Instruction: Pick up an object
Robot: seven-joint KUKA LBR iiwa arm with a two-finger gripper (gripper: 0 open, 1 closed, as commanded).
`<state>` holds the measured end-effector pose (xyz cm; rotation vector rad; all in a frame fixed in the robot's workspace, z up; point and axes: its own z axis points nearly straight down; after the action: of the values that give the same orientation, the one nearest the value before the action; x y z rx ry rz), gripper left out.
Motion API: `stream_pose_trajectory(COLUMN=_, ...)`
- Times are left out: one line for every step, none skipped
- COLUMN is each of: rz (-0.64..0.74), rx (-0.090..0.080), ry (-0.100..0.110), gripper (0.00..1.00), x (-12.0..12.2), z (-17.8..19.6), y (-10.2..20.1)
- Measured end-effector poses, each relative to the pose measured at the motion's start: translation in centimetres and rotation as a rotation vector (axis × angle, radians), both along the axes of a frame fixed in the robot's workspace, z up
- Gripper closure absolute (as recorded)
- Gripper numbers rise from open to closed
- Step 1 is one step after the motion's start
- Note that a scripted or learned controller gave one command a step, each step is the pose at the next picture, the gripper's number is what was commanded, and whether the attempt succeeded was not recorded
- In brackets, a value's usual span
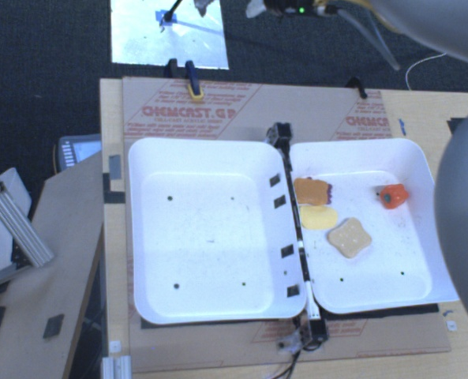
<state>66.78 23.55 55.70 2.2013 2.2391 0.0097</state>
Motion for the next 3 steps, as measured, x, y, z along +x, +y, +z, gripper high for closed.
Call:
stream_pose_trajectory(rz=0.004, rx=0.001, ry=-0.003, gripper=1.0, x=0.0, z=1.2, y=0.1)
stream_pose_trajectory(rz=0.005, rx=0.001, ry=-0.002, gripper=0.0, x=0.0, z=1.1, y=0.1)
stream_pose_trajectory(rz=0.009, rx=0.002, ry=-0.004, gripper=1.0, x=0.0, z=2.3, y=0.1)
